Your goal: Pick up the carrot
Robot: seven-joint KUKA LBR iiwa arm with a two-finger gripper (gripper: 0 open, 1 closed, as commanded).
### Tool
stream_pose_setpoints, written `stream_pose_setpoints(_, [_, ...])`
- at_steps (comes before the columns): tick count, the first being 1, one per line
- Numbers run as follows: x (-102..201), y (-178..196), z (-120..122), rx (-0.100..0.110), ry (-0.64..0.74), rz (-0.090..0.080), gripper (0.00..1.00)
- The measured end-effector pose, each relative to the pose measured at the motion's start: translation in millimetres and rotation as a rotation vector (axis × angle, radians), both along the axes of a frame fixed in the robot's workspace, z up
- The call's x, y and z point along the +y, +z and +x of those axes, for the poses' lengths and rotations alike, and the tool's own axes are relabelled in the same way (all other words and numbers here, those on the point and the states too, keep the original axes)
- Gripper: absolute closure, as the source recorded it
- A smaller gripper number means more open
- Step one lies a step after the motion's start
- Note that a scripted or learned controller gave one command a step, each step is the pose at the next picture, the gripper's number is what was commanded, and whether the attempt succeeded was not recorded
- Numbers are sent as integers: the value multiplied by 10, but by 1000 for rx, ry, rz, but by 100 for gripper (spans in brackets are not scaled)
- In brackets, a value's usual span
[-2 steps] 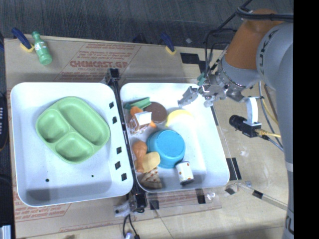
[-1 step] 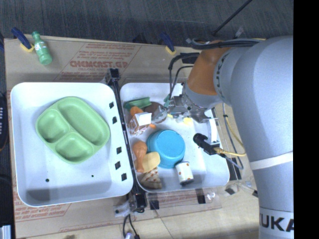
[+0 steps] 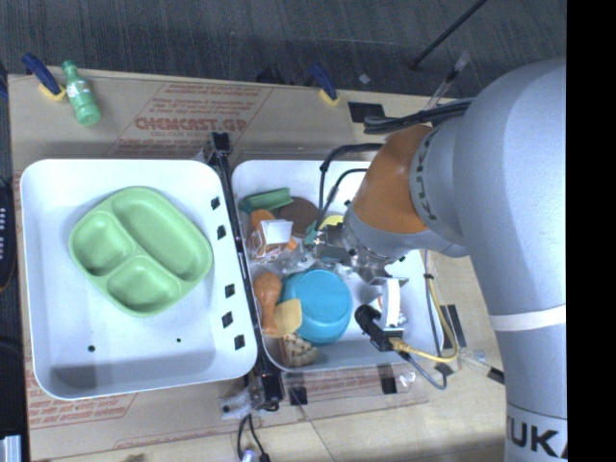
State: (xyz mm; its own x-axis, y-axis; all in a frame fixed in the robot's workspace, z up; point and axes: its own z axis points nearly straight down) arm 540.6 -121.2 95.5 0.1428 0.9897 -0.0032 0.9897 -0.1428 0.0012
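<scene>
Lying against the left wall of the right bin (image 3: 404, 176), the carrot (image 3: 269, 288) rests just left of the blue bowl (image 3: 320, 306), with a yellow piece (image 3: 289, 316) touching its lower end. The end effector (image 3: 332, 242) sits above the bowl, up and right of the carrot, apart from it. Its opening cannot be determined. The left bin (image 3: 58, 354) holds a green divided plate (image 3: 141, 249).

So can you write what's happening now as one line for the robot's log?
task: pick up carrot | arm: over right bin | carrot: in right bin, left of blue bowl | left bin: green tray
</scene>
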Motion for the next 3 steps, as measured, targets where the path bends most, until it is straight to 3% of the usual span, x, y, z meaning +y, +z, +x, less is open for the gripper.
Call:
stream_pose_setpoints(1, [-3,106,15,2,10,-2,100])
stream_pose_setpoints(2, [298,212,-200,-71,-433,1,100])
stream_pose_setpoints(3, [270,250,-155,-90,-427,-6,0])
